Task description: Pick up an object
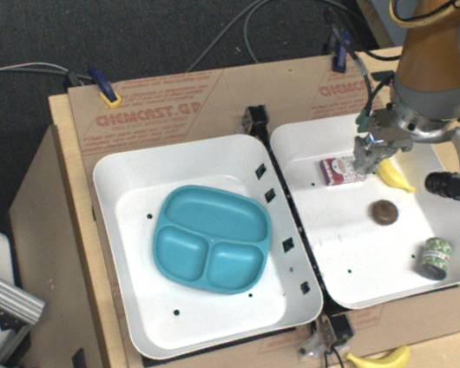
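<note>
Purple-labelled packet (334,172) just left of gripper (368,156), yellow banana (394,176) beneath it

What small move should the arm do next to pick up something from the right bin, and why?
Probably a short straight descent. The gripper hangs over the far part of the right bin, right beside the small purple-and-white box and the banana, so these are the nearest targets. The brown round piece and the green can lie nearer the camera and would need a longer sideways move first.

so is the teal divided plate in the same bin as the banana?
No, the teal divided plastic plate lies in the left white bin, the yellow banana in the right one.
</note>
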`<state>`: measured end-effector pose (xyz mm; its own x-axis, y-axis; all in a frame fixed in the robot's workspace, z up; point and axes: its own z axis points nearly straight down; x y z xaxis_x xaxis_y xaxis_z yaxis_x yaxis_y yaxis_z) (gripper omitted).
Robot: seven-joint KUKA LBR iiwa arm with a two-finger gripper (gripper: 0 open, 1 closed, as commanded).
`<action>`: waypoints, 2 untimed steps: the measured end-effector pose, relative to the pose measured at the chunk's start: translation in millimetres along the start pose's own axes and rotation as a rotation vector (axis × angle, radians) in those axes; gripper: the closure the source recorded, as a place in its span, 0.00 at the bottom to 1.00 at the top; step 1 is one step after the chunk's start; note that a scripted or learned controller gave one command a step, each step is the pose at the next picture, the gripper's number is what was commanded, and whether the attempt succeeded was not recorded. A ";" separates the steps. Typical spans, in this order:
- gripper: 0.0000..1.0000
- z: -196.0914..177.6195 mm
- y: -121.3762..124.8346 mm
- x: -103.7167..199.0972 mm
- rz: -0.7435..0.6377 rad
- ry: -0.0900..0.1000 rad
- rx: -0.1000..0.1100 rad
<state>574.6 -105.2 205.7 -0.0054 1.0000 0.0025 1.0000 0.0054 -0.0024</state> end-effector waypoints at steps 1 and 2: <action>1.00 -6.9 -2.6 59.3 -0.002 0.002 -0.001; 1.00 -19.2 0.9 117.1 -0.003 0.001 -0.004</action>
<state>575.0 11.9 225.2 -0.0080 1.0000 0.0031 1.0000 0.0080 0.0017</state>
